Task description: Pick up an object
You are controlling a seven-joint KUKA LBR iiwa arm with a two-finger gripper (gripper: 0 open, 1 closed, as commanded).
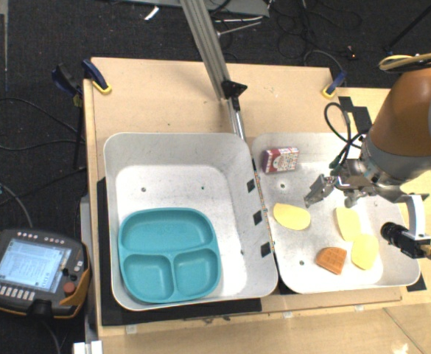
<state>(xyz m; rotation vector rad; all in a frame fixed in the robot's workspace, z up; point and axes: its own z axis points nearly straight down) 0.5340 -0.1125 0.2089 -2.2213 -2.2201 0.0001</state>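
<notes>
- The desk point(163, 98) is a light wooden board carrying two shallow white bins side by side, with dark floor around it.
- The left bin point(174, 157) holds a teal divided plate point(170, 254) with three compartments, lying in the bin's near half.
- The right bin point(303, 268) holds several small items: a small maroon and white carton point(281, 159) lying on its side near the far edge, a yellow oval slice point(292, 217) near the bin's middle, an orange waffle-like piece point(332, 259) toward the near edge, and two pale yellow pieces point(356, 237) beside each other, just right of the orange piece.
- The grey arm with its orange band point(414, 113) reaches in from the right, over the right bin.
- The tool point(319, 192) sits above the bin floor between the carton and the yellow oval slice, just up and right of the slice; no item is seen between its fingers, and I cannot tell whether they are spread or closed.
- A slanted metal pole point(209, 39) crosses the far side of the desk and ends near the seam between the bins.
- A teach pendant point(32, 269) with a lit screen lies on the floor left of the desk.
- Blue and yellow clamps point(93, 76) grip the desk's far corners.
</notes>
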